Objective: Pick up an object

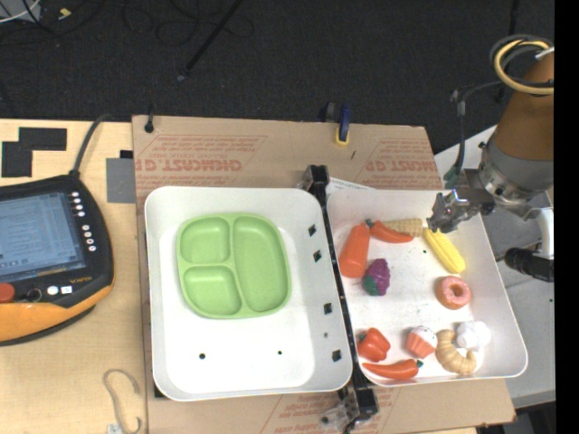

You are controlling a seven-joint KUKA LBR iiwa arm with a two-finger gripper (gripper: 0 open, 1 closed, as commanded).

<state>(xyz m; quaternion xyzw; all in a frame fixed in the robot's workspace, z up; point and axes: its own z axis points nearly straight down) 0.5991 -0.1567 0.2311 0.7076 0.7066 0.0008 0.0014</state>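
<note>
Corn (445, 248) lies under the hand (443, 217), chili (391, 232) beside; its grip state unclear.

My end effector (445, 213) hangs over the right bin's (507, 333) upper right corner, just above a yellow corn cob (445, 248). Below it lie a carrot (355, 250), a red chili (392, 232), purple grapes (377, 277), a pink donut (452, 291) and a croissant (455, 353). The left bin (172, 333) holds a green divided plate (233, 266).

Arm (523, 134) reaches in, end effector (445, 215) lowered.
</note>
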